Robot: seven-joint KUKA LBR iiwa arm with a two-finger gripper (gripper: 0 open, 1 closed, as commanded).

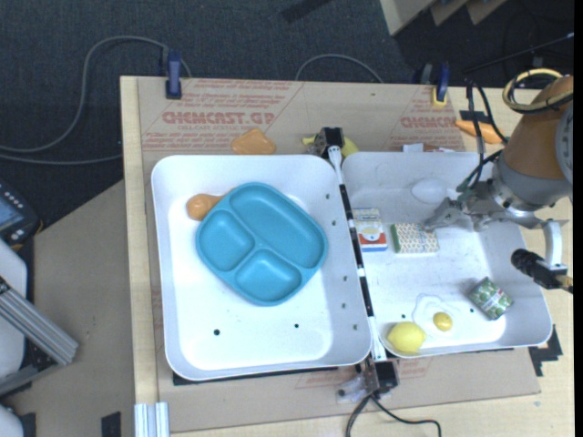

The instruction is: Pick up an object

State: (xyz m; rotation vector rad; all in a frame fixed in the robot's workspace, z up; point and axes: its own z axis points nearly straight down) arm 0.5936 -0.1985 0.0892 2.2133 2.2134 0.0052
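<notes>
My gripper [444,214] reaches in from the right over the right bin [474,335], low above its upper middle. Its tip is just right of and above a speckled green-and-white pad [414,238], and I cannot tell whether they touch. Beside the pad, next to the bin divider, lies a small red-and-white box [368,228]. A pale oval object [426,189] lies just beyond the gripper. Near the front of this bin are a fried-egg toy [433,315], a yellow lemon [406,337] and a green can [489,298].
The left bin [182,335] holds a blue divided plate [262,241] with an orange object [200,206] at its left edge. On the bench behind the bins lie an orange piece [253,142] and a yellow-and-black item [328,140]. Cables hang at the right.
</notes>
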